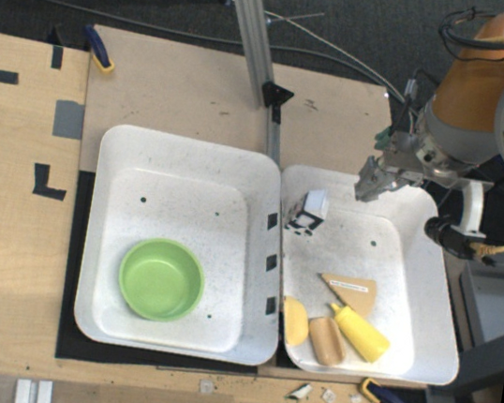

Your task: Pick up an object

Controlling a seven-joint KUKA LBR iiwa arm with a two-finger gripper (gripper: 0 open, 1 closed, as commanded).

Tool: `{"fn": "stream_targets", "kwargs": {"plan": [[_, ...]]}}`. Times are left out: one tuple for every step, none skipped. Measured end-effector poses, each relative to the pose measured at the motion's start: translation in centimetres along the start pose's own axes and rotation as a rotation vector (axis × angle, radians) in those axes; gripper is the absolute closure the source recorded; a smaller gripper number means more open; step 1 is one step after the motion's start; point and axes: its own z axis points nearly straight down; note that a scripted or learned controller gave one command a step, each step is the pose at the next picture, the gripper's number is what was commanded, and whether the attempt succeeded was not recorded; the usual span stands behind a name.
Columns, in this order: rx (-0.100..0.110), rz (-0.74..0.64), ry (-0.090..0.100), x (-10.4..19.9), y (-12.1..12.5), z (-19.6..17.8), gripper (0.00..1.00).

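Two bins; claw (pixel 372 188) (grip unclear) hangs above right bin (pixel 426 299), near toy truck (pixel 308 210).

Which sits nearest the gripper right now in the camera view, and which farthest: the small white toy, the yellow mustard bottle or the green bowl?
From the gripper, over the right bin's far edge:
1. Small white toy, right bin, far-left corner.
2. Yellow mustard bottle, right bin, near side.
3. Green bowl, left bin, near side.
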Motion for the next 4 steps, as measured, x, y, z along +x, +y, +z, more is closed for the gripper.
{"fn": "stream_targets", "kwargs": {"plan": [[0.000,0.000,0.000,0.0,0.0,0.0,0.00],[0.006,-0.001,-0.001,0.7,0.6,5.4,0.00],[0.003,0.000,-0.003,0.8,1.5,10.5,0.00],[0.000,0.002,-0.002,0.9,1.1,15.6,0.00]]}}
